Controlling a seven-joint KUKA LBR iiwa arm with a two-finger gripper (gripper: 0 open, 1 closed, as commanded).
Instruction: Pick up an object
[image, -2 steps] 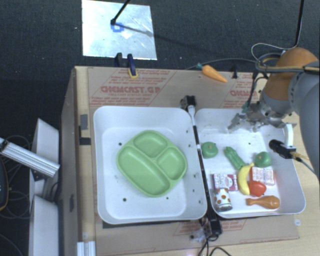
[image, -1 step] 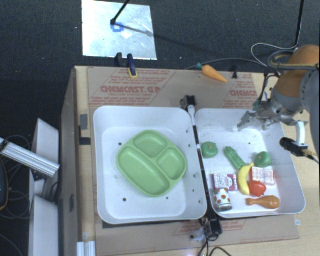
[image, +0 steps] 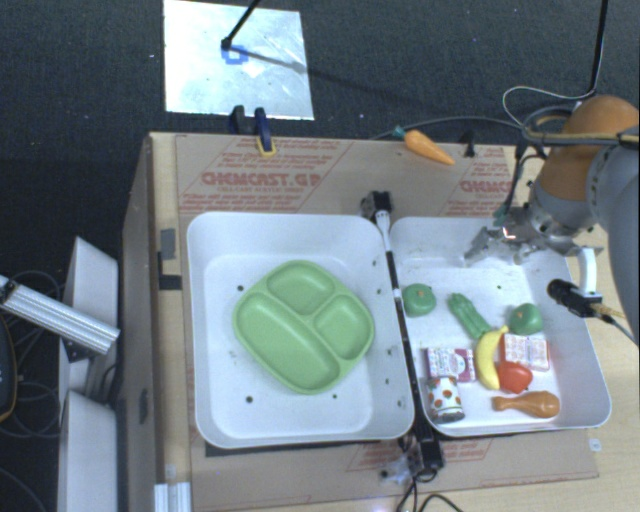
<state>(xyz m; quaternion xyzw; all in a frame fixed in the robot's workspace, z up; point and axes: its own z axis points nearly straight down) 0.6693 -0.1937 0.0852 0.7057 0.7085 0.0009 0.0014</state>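
We see the gripper (image: 497, 240) hovering over the right bin's (image: 585, 400) far end; we cannot tell its state. Nothing is chosen yet: toy foods cluster nearer us in that bin, a banana (image: 487, 358) among them. The left bin (image: 200, 330) holds a green tray (image: 303, 325)

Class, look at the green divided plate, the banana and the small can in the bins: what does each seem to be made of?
Green divided plate: probably moulded plastic, matte, one even pale green.
Banana: likely toy plastic, smooth, flat uniform yellow.
Small can: possibly metal or plastic under a printed label; too small to tell.
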